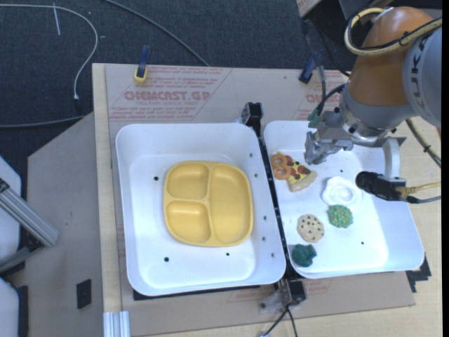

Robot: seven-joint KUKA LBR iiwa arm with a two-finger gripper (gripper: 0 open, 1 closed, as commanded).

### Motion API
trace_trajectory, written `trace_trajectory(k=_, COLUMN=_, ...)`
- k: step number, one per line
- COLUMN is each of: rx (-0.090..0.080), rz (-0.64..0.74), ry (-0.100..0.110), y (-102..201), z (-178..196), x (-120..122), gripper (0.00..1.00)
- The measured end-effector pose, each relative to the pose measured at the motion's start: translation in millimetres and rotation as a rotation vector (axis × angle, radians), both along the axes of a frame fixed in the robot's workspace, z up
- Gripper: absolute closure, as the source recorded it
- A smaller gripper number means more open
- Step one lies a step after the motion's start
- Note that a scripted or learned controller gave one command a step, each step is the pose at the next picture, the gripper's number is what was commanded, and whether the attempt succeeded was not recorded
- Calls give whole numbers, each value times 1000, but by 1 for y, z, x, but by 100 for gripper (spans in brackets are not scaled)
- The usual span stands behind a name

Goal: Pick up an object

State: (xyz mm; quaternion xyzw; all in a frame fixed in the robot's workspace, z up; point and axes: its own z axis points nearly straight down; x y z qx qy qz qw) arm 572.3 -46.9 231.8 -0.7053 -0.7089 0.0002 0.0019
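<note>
My gripper point(316, 151) hangs over the far part of the right bin point(400, 248), just right of and above a toy pizza slice point(291, 172). Nothing shows between its fingers. Further toward the front of that bin lie a white fried egg point(338, 189), a green leafy piece point(340, 216), a brown cookie point(309, 227) and a dark green broccoli piece point(304, 254).
The left bin point(133, 209) holds a yellow divided plate point(208, 203). A black clamp point(252, 112) sits at the far edge between the bins. A black cable fitting point(379, 184) juts over the right bin's right side.
</note>
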Motion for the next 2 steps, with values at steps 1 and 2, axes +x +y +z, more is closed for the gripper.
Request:
trace_trajectory(k=1, rx=-1, rz=0, ry=-4, y=49, z=-1, x=10, gripper=100)
trace_trajectory(k=2, rx=0, rz=2, ry=-5, y=103, z=7, x=11, gripper=100)
